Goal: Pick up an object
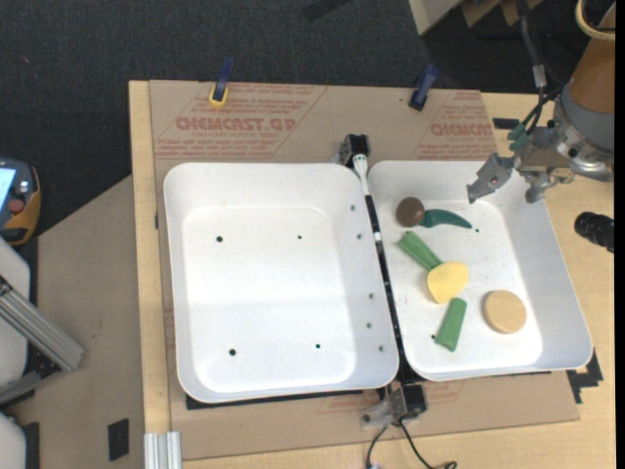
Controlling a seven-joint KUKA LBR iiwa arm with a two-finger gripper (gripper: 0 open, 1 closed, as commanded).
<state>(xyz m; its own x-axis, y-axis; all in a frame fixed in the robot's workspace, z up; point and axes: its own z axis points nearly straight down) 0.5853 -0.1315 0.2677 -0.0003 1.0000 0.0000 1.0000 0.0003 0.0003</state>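
Toys lie in the right bin (562, 272), and any one of them would do for this job. Going from left to right, first comes the left bin (186, 262), which is white with a few tiny dark dots on its floor. Then comes the right bin with six small things in it. A brown ball (409, 210) sits near the top left corner. Just beside it lies a curved dark green piece (447, 220). Below the ball is a light green stick (421, 250), tilted. A yellow lump (446, 282) touches the low end of that stick. Under the lump lies a second green stick (450, 323). A round tan disc (506, 312) rests to the right, a little apart from the others.

Up at the top right edge of the bin hangs the gripper (510, 184). Its fingers look spread apart with nothing between them, though they are small and a bit hard to see.

I think the arm is getting ready to reach down. The tan disc looks like a good pick, because it has room around it. The yellow lump would be harder, since the sticks crowd it. The gripper should go straight down over the middle of one toy, with a finger on each side, then squeeze gently and lift slowly.
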